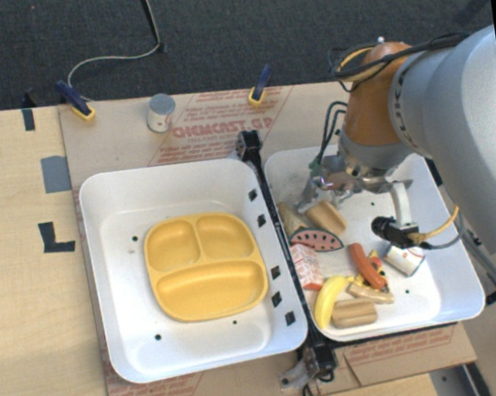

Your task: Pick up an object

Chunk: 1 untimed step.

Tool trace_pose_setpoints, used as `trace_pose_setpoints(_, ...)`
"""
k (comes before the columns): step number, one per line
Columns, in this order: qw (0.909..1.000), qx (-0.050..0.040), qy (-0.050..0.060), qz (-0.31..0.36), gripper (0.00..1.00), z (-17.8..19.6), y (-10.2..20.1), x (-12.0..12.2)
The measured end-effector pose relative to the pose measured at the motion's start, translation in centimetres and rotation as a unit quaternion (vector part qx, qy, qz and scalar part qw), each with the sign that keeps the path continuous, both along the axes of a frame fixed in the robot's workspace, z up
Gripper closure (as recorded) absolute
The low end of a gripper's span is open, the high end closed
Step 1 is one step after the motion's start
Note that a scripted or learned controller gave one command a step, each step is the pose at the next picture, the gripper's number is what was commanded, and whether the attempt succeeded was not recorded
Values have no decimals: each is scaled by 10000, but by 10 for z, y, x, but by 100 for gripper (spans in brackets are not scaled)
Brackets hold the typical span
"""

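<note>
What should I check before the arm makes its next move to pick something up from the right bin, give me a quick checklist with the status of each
1. Gripper is over the right bin, at its upper left part: ok.
2. A target sits close by: the tan wedge-shaped piece lies just below the gripper: ok.
3. Something is held between the fingers: cannot tell, the wrist hides them.
4. Neighbours crowd the target: the red and white packet lies right against it: not ok.
5. Other candidates are reachable: banana, orange carrot-like piece and brown cylinder lie clustered at the bin's lower part: ok.
6. Left bin holds the yellow divided plate, apart from the arm: ok.
</note>
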State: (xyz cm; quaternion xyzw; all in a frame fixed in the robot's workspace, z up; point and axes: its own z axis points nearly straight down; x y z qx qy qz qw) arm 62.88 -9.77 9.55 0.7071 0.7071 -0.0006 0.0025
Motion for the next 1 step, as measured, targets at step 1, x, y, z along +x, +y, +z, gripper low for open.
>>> trace_pose_setpoints(1, 10000, 26, 14, 8, 100, 89, 27, -98)
